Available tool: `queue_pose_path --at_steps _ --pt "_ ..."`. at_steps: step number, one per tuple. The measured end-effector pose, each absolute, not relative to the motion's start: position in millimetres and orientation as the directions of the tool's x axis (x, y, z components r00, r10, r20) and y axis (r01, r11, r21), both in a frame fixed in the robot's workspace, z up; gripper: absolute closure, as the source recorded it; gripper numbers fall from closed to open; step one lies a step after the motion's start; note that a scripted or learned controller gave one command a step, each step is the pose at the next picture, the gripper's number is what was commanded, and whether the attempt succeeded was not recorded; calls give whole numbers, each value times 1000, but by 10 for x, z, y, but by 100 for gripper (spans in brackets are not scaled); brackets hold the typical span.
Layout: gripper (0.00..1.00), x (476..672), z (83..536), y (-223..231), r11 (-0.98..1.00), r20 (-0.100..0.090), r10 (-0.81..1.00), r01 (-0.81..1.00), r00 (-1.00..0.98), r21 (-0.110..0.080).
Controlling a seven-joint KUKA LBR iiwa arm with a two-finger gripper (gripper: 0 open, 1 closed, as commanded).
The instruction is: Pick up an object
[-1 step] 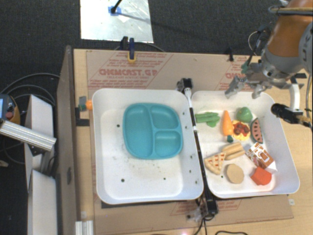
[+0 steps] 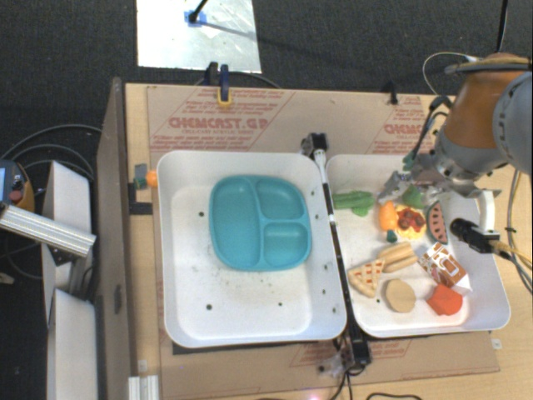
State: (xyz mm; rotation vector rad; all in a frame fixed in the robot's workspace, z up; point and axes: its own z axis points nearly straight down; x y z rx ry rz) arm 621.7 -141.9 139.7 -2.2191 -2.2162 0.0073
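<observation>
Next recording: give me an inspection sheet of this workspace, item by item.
Surface: bench with printed cardboard top, bearing two white bins side by side.
Job's things: right bin holds toy food: green piece, orange piece, watermelon slice, waffle wedge, round tan disc, red piece, small carton.
Clutter: left bin holds a teal divided plate.
Grippers: arm's wrist over the right bin's far side; gripper state cannot be told.
Cables: black cables left of the bench.
Surroundings: dark carpet, silver sheet beyond the bench.
</observation>
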Motion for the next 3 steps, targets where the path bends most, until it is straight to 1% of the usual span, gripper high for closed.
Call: queue_pose_path --at_steps 1,2,3 --pt "0 6205 868 -1423 2 -4 1000 1000 -2 10" --pt "100 6237 1027 -1435 3 -8 1000 1000 -3 21" --pt "100 6044 1901 -384 14 5 1000 1000 -14 10"
